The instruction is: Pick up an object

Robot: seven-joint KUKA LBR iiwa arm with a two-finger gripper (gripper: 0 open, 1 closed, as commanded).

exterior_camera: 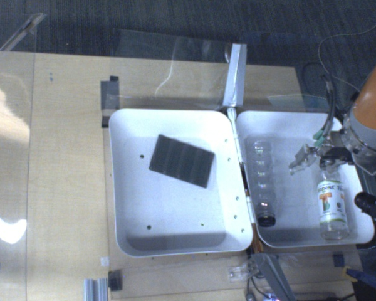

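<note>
Pale wooden surface [56, 168] fills the frame's left and centre, dark carpet [175, 5] along the top. Left bin [122, 231] holds a dark flat pad [182, 160]. Right bin [288, 121] holds a clear tube [263, 180] and a labelled bottle [333, 207] lower right. The claw [308, 157] hovers spread just above the bottle, pinching nothing.

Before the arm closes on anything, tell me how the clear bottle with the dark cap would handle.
The clear bottle lies on its side in the right bin, so a push across it would probably roll it. It looks see-through and empty, so likely light. Its smooth wall may slip between the fingers of the gripper.
</note>
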